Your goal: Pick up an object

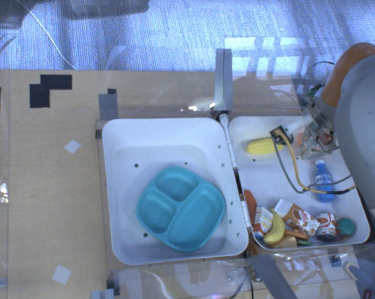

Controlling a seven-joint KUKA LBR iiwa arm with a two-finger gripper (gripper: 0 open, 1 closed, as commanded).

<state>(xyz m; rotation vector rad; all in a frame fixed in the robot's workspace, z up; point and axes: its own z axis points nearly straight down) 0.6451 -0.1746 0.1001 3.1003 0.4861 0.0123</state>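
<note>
My gripper (312,139) hangs over the upper right part of the right bin (238,174), below the orange band of the arm (348,67). A yellow corn-like toy (262,147) lies just left of it, and a small blue bottle (323,180) lies just below it. Along the bin's near edge sits a pile of toys: a banana (275,230), an orange carrot (249,204), a printed packet (299,220) and a green ball (346,226). A dark cable (294,172) loops from the gripper across the bin floor.
The left bin (120,179) holds a teal divided plate (181,208). A metal post (222,82) stands at the back between the bins. Black tape marks (48,90) lie on the wooden bench at far left.
</note>
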